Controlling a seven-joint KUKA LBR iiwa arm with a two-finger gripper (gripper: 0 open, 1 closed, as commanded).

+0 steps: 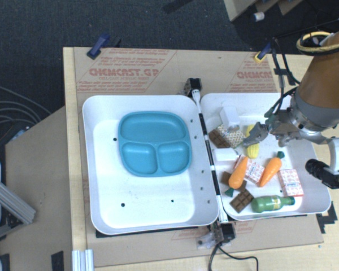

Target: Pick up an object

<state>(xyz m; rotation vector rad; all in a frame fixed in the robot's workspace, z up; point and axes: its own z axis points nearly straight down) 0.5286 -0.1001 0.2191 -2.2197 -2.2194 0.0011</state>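
The hand (259,135) hovers over the corn (252,149), finger state unclear; nothing lifted, grasp remains.

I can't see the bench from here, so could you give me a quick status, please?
Gripper low over right bin, beside yellow corn piece. Nothing seen between fingers. Carrots, green bottle and small boxes crowd close.

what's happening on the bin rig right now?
The arm reaches in over the right bin, its gripper low over the clutter near a yellow toy corn. Nothing visibly sits between its fingers. Around it lie two toy carrots, a green bottle and chocolate bars. The left bin holds a blue divided plate.
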